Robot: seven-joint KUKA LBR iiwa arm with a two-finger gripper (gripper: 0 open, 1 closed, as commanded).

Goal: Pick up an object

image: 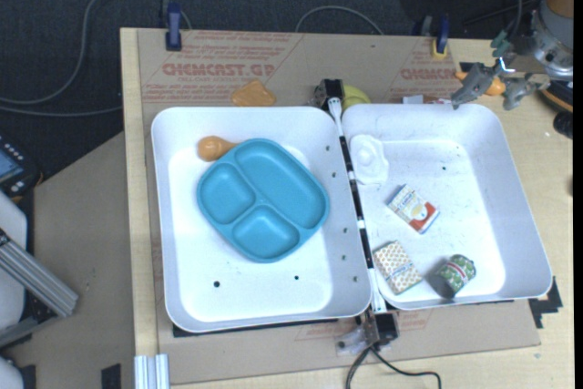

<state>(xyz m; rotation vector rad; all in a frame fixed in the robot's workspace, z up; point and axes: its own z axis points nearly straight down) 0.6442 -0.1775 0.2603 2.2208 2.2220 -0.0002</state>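
counter (137, 196): pale wood board with red printed lettering along its far edge. directly on it: two shallow white bins, left bin (182, 287) and right bin (510, 196), touching side by side; orange object (252, 94) just behind the left bin; two blue clamps (172, 25) on the far edge.

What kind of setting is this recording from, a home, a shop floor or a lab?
Most likely a robotics lab bench. Two white bins sit on a cardboard sheet held by blue clamps, cables trail over dark carpet, and a blue divided plate and small packets look like test props.
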